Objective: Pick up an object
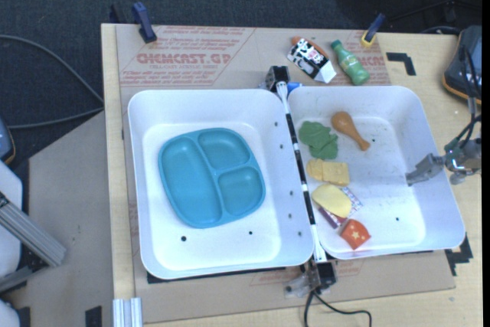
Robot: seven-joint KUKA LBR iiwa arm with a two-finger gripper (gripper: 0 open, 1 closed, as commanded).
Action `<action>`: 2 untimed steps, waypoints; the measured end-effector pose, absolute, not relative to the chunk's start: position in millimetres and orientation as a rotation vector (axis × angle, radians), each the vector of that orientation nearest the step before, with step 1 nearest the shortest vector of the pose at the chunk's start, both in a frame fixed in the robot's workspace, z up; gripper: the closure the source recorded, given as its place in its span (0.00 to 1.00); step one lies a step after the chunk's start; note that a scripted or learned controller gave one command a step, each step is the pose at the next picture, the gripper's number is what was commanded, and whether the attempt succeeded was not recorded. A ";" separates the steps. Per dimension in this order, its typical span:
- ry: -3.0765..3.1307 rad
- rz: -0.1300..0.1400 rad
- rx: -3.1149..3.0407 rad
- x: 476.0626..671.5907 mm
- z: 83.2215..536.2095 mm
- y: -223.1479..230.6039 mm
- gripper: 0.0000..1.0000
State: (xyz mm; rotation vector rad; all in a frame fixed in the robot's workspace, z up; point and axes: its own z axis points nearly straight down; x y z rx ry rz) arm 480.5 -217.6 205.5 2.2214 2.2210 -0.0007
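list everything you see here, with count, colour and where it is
bins: 2, white, side by side on the bench
divided plate: 1, blue, left bin
leafy toy: 1, green, right bin, upper left
drumstick toy: 1, tan, right bin, top
yellow toys: 2, right bin, left side
red toy: 1, right bin, lower left
bottle: 1, green, bench above right bin
carton: 1, black and white, beside bottle
gripper: 1, grey, right bin's right side

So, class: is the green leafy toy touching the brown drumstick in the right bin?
Apart. The camera view shows bare white bin floor between the green leafy toy and the brown drumstick.
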 end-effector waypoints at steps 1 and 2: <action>2.222 0.001 2.219 523.0 84.5 -186.3 0.00; 2.222 0.004 2.218 591.3 84.9 -121.4 0.00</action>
